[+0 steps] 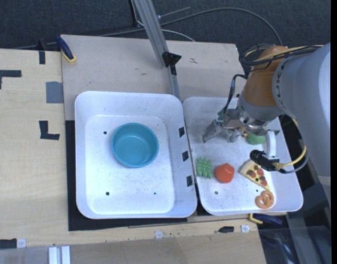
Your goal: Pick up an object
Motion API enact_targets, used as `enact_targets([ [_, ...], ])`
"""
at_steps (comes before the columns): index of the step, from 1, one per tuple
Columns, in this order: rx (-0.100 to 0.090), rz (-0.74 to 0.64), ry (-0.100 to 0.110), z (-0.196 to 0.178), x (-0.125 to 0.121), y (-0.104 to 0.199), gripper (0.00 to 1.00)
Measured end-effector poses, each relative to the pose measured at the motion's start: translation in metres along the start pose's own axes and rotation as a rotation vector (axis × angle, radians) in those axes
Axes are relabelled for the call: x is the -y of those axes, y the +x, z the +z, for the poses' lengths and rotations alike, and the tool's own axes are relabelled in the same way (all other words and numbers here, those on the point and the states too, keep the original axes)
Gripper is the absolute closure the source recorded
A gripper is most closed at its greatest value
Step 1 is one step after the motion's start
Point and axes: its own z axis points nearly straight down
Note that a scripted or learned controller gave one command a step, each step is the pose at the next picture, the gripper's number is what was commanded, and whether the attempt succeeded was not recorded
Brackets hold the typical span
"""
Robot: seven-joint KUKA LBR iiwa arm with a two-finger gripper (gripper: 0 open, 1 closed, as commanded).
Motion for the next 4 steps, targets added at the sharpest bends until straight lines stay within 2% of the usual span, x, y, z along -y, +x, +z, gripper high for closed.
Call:
enact_targets([
  [1, 0.001, -0.001, -0.005, -0.013, -0.002, 0.0, 1.0],
  [2, 0.001, 0.0, -0.009, -0.055, 0.0, 0.0, 1.0],
  [3, 0.001, 0.0, -0.011, -0.116, -0.002, 0.006, 1.0],
  [4, 0.0, 0.0, -0.006, -0.117, -0.002, 0.007, 1.0],
])
